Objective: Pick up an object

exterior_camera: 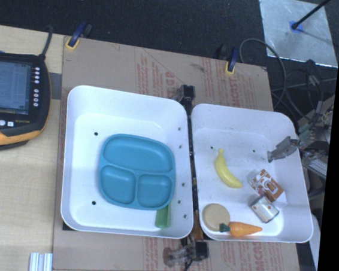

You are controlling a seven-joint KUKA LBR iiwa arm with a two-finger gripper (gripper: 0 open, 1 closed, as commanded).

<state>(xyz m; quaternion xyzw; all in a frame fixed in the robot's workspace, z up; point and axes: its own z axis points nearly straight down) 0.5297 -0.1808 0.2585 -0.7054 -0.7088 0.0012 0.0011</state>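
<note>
Camera view: I am bringing the gripper (284,149), its finger state beyond my telling, in over the right bin's (295,232) far edge, and am judging the lone banana (226,170), mid-bin, the cleanest pick.

You view the bench (23,207) through a single fixed camera mounted overhead, angled slightly downward from the near edge toward the far edge. It stands far enough back to frame both white bins: the left bin (74,152) and the right bin (249,119). Beyond the bench's far edge, you see dark floor (158,10).
</note>
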